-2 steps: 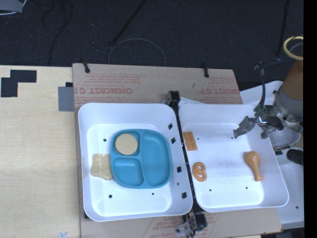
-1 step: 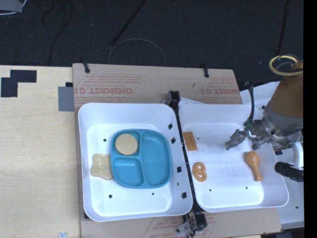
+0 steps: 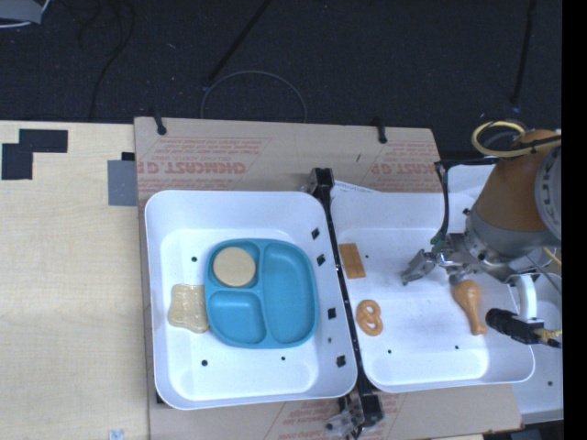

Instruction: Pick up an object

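Holding blue tray point(image 3: 275, 291), cookie point(image 3: 233, 266): left bin point(image 3: 174, 218) | pretzel point(image 3: 370, 317): right bin point(image 3: 404, 374) | claw point(image 3: 426, 264) spread

We see a pale wooden bench top point(image 3: 64, 282) with dark rectangular marks point(image 3: 32, 149) at its left, a printed cardboard sheet point(image 3: 275, 154) lying on it, and beyond it dark carpeted floor point(image 3: 275, 35) crossed by thin black cables point(image 3: 252, 85).

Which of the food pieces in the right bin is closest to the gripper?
The chicken drumstick, lying just beside the gripper. The pretzel and the flat orange cracker lie farther off, toward the divider between the bins.
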`<move>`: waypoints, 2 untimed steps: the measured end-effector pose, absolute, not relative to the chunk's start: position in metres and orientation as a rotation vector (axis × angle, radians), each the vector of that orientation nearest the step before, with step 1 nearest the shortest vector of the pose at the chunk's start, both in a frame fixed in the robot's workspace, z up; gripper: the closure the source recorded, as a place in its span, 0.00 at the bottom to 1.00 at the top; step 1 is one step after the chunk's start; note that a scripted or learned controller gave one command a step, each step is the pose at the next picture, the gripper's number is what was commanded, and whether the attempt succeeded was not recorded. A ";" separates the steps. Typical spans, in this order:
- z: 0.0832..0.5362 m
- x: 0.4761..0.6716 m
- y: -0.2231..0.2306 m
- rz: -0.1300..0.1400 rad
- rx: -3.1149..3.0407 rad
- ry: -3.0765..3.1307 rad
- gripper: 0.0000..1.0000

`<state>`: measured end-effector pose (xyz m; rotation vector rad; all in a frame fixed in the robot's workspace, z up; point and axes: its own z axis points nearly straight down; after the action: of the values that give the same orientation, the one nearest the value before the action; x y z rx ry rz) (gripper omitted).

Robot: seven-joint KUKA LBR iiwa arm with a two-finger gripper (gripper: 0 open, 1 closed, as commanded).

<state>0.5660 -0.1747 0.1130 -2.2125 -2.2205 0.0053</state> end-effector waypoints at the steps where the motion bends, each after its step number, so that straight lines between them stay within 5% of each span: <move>1: 0.086 0.566 -0.173 0.004 -2.218 -2.218 0.00; 2: 0.098 0.566 -0.174 0.002 -2.221 -2.218 1.00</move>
<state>0.5662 -0.1741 0.0982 -2.2211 -2.2176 0.0021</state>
